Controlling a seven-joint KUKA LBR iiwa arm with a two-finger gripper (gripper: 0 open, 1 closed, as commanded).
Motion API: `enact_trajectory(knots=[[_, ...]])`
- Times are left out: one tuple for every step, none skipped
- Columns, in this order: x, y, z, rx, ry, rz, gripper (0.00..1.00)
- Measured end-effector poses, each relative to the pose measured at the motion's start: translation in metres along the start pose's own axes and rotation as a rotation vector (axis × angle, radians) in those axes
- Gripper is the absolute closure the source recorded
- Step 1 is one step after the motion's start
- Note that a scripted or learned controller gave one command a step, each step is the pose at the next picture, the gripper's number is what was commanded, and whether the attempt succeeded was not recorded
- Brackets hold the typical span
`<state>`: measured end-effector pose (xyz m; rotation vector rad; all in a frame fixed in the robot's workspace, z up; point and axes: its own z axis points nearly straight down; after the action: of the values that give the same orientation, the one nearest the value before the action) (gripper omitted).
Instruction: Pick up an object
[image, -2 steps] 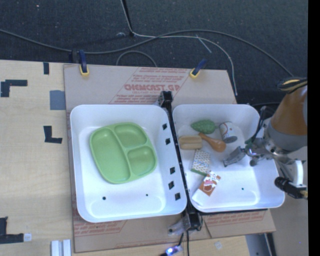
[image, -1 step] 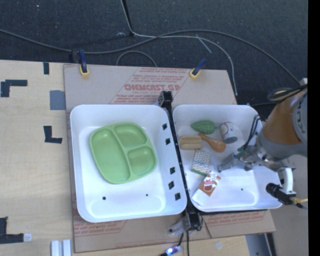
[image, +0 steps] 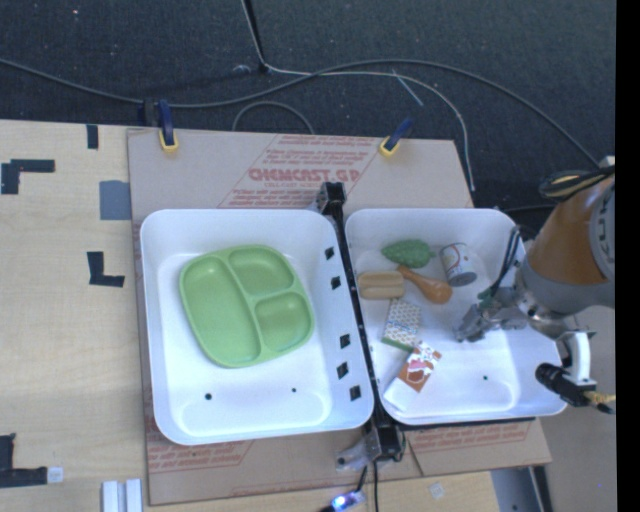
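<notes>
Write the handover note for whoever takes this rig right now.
Tool: low in the right bin, near its right side, nothing visibly held; finger state not readable from this view.
Things in the right bin: green leaf-shaped piece, small can on its side, wooden block, wooden spoon, patterned packet, red-and-white packet.
Left bin: green divided plate.
Done: nothing lifted yet by the look of it.
Left: grasp and lift one thing; the can lies closest to the tool.
</notes>
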<state>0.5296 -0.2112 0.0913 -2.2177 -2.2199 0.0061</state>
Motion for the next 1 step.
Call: enact_trajectory(knots=[[0.0011, -0.0002, -0.0387, -0.002, 0.002, 0.0, 1.0]])
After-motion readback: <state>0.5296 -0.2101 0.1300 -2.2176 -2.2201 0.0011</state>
